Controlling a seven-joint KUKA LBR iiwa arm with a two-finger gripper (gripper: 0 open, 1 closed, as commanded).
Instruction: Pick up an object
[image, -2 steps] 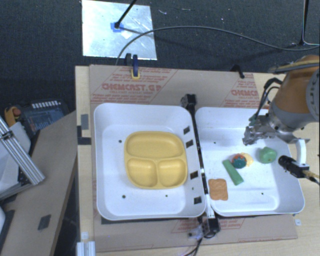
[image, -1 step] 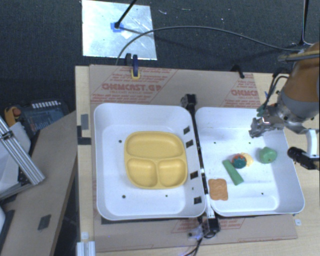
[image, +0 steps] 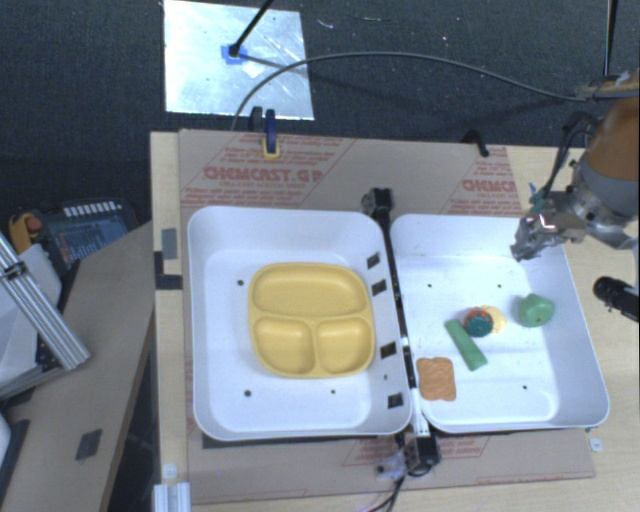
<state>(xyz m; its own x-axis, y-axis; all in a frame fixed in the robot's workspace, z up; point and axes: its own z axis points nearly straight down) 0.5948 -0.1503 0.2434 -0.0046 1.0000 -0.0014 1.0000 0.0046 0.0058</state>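
I cannot tell my claw's (image: 530, 245) state; descending here, I am risking missing the green ball (image: 536, 310) below.

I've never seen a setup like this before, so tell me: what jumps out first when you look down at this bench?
The eye lands first on the pale yellow three-compartment plastic tray, sitting in the middle of the left white bin. Next comes the small bright cluster in the right white bin: a green block, a multicoloured ball, a round green lump and a tan flat piece. The grey arm's end effector hangs over that bin's far right corner.
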